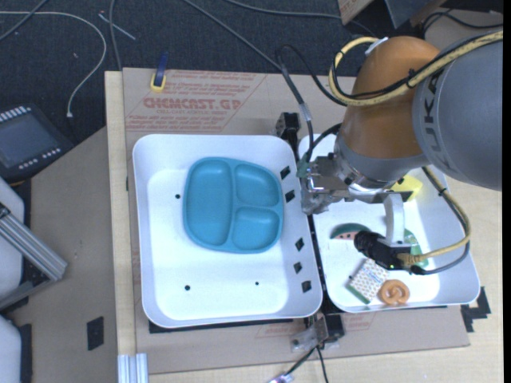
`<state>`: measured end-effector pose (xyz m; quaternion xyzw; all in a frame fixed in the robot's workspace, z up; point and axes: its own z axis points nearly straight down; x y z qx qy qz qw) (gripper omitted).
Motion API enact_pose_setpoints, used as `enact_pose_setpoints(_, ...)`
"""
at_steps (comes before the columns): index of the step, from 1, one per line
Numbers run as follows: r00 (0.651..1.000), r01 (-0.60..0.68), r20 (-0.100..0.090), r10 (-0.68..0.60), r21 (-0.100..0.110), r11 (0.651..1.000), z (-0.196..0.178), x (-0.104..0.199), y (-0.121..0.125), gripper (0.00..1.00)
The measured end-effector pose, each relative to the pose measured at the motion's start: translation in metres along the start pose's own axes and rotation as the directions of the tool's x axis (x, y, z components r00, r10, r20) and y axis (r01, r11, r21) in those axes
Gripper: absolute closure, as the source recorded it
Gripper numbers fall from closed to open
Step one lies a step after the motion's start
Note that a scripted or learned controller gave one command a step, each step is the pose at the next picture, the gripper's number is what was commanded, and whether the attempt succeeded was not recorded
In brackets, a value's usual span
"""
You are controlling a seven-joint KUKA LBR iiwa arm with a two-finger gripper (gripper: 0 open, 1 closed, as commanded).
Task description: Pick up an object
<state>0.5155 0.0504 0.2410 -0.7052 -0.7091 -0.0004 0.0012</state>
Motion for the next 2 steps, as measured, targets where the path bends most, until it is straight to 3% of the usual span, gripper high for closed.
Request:
enact_pose_setpoints(1, 1.000, -0.001, 0.000, 0.001, 0.003, 1.000, 0.0044, 0.0414, -0.0151, 1.00)
enact_pose_setpoints(2, 1.000, -0.005, 0.001, 0.005, 0.002, 1.000, 0.0043, 0.0389, -0.0144, 0.00)
